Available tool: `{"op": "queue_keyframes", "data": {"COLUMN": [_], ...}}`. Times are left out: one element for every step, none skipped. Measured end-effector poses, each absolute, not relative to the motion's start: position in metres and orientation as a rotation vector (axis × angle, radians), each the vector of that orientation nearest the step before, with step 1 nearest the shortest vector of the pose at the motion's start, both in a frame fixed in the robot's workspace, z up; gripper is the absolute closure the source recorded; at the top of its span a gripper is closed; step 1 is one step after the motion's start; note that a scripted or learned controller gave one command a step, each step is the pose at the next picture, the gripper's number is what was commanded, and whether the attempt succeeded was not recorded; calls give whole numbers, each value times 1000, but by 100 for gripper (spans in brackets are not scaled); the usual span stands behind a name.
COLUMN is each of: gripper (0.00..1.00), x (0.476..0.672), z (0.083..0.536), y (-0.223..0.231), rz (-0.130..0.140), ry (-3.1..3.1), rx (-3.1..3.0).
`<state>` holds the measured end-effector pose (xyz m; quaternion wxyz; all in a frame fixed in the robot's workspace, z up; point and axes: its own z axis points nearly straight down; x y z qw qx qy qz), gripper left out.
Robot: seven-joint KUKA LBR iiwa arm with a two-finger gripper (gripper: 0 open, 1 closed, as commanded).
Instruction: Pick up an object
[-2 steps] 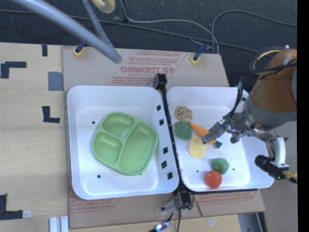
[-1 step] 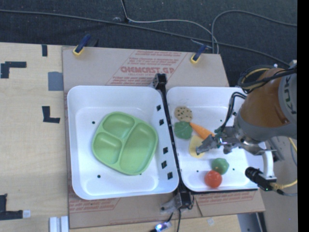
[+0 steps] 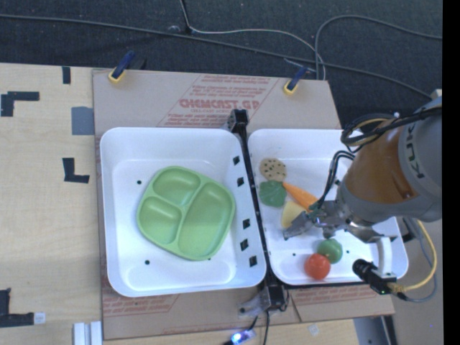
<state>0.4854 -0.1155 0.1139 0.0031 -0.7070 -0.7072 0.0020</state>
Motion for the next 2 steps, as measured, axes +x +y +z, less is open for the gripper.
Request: {"op": "queue_keyframes", "data": {"gripper": [0,100], "x": [485,486], "z": [84,95], "y": [-115,-116], "rz": [2,1], "ry": [-2222,-2223], "rx": [-2220,-2223]}}
